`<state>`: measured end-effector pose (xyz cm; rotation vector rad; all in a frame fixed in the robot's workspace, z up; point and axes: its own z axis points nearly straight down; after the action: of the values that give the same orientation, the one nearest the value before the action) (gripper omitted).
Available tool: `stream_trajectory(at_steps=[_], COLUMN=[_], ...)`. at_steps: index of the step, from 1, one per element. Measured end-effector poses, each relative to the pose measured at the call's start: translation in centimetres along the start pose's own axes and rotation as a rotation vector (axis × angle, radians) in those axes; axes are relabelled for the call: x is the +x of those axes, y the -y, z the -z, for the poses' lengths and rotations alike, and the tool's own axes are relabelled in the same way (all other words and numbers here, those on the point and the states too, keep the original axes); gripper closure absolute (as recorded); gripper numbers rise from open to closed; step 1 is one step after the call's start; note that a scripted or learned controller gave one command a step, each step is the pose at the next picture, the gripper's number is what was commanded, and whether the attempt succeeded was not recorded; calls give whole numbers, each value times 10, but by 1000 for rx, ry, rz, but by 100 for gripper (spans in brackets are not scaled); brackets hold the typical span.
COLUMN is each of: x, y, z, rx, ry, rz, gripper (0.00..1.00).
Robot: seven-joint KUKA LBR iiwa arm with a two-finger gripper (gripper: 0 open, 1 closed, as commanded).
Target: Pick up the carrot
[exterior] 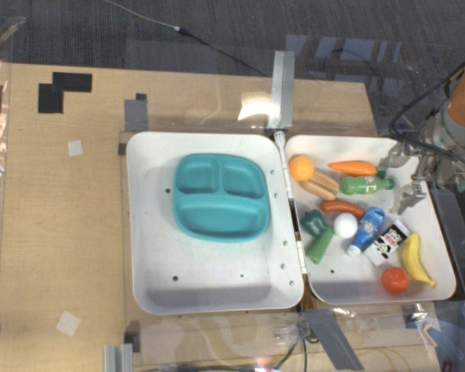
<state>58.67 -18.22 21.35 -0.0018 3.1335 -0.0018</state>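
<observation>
Gripper (404, 180) seen over the right bin's (442, 285) far right part, fingers spread wide, nothing between them. Carrot (353, 167) found lying just left of the gripper, near the far wall, apart from the fingers. Green bottle (366, 184) lies just near of the carrot; orange (300, 167) to its left. Banana (415, 260) and tomato (395, 280) noted at the near right. Teal plate (219, 196) sits in the left bin (147, 270).

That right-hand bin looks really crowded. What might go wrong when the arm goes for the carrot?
1. The green bottle lies right beside the carrot, so the gripper might catch or nudge it instead.
2. The hot dog and orange sit close to the carrot's left end and could get pushed.
3. The carrot lies near the bin's far wall, leaving little room.
</observation>
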Motion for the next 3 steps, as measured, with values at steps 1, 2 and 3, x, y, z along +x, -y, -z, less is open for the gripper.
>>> stream_trajectory(at_steps=[1, 2, 3], x=[-68, -81, -74], y=[22, 23, -14], z=[-41, 7, -116], rx=[0, 2, 1], ry=[-1, 8, 5], rz=[-88, -120, 32], gripper=[0, 0, 0])
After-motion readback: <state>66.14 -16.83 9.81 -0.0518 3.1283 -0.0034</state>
